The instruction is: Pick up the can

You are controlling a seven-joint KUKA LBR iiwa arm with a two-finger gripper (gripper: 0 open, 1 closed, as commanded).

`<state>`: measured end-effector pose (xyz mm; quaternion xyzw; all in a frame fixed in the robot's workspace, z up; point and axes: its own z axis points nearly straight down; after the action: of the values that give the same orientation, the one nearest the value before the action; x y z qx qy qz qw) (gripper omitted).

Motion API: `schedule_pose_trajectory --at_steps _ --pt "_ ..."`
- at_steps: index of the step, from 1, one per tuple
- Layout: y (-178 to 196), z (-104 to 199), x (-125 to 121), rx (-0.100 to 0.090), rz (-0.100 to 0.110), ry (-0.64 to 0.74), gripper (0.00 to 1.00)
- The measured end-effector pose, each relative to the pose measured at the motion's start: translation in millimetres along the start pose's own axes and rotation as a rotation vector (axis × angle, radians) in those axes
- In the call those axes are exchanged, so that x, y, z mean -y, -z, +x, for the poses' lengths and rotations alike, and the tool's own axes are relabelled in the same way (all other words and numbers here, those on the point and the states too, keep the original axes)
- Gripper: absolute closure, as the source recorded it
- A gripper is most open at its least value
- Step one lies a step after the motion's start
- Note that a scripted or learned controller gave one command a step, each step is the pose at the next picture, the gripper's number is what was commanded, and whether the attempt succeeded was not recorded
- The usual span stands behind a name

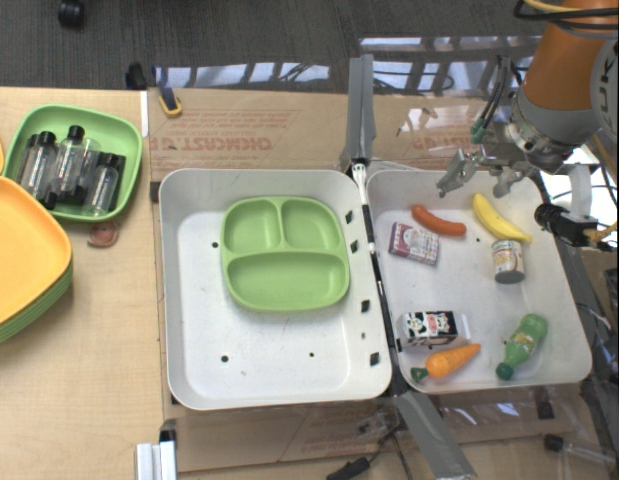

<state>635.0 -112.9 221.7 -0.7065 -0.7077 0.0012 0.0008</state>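
Two shallow white plastic bins sit side by side: the left bin [189, 368] carries a light green divided plate [285, 252], and the right bin [569, 308] holds a red-orange sausage [438, 220], a yellow banana [500, 218], a small can [507, 261] with a pale label and grey lid, a maroon-and-white packet [414, 243], a black-and-white patterned carton [430, 326], an orange carrot with a green top [449, 361] and a green bottle [520, 346]. On the pale wood surface [99, 368] lie a green tray of dark-capped clear bottles [74, 161] and orange plates [24, 258], while the grey arm wears an orange band [577, 43].
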Motion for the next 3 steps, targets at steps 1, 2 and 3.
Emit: schedule_pose_trajectory --at_steps 1,2,3 --pt "-104.5 14.5 31.4 0.0 0.0 0.024 0.0" --pt "-71.6 -37.7 99.4 -0.001 -0.002 0.33 0.0" --pt "-103.8 9.7 148.0 0.004 -0.01 0.407 0.0"
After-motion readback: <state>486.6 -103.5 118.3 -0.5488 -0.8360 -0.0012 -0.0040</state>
